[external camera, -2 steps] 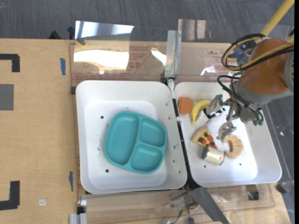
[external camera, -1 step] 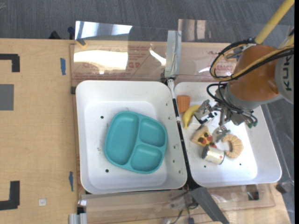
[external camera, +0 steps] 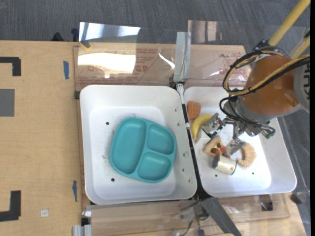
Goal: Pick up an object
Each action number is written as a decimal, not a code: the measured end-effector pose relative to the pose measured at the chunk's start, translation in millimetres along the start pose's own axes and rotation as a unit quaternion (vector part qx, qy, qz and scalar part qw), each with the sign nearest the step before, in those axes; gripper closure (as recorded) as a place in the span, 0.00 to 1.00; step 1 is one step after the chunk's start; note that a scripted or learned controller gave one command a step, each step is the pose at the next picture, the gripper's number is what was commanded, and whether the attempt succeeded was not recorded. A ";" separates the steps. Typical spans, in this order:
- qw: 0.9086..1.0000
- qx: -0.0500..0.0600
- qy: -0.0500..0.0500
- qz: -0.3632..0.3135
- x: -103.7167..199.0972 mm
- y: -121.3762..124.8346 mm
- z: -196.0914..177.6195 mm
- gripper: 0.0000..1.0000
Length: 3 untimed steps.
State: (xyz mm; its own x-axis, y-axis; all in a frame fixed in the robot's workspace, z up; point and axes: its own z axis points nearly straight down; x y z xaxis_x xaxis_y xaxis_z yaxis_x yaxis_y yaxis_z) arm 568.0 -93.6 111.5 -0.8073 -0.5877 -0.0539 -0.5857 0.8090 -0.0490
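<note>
- Nearest the camera, the front rim of the left bin point(external camera: 93, 191) is lying just beside that of the right bin point(external camera: 283, 181), the two sitting side by side on the bench.
- In the right bin, a small white cylinder point(external camera: 225, 166) is lying on its side closest to the front, with a dark end facing left.
- Just behind it, a tan, lumpy piece point(external camera: 213, 146) and a pale ridged piece point(external camera: 249, 154) are sitting either side of the gripper's tips.
- The gripper point(external camera: 227, 134) is hanging low over this cluster, its metal fingers point(external camera: 212, 126) spreading apart in a released pose with nothing between them; whether they are touching the items below cannot be told.
- A yellow banana point(external camera: 199, 125) is curving along the left side of the right bin, just beside the gripper.
- An orange wedge-like piece point(external camera: 194, 108) is lying behind the banana, near the dividing wall.
- In the left bin, a teal divided plate point(external camera: 142, 149) with three compartments is resting flat near the middle.
- Above the gripper, the arm's orange band point(external camera: 268, 87) is bulging over the right bin's back half, with black cables point(external camera: 236, 70) looping around it.
- Farthest back, a clear panel point(external camera: 128, 58) is standing behind both bins.
</note>
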 end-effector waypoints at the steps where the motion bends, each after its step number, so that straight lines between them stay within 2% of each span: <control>1: 1.000 0.005 -0.010 -0.002 -9.0 -1.0 -17.4 1.00; 2: 1.000 -0.018 0.020 -0.016 -26.9 -72.2 -107.8 1.00; 3: 0.962 -0.028 0.016 -0.270 -3.4 -104.2 -115.2 1.00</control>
State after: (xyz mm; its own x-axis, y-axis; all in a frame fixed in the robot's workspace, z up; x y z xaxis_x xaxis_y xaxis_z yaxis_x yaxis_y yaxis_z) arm 623.4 -175.0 231.7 -0.3854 -0.9228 -0.0051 -0.9227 0.3854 -0.0078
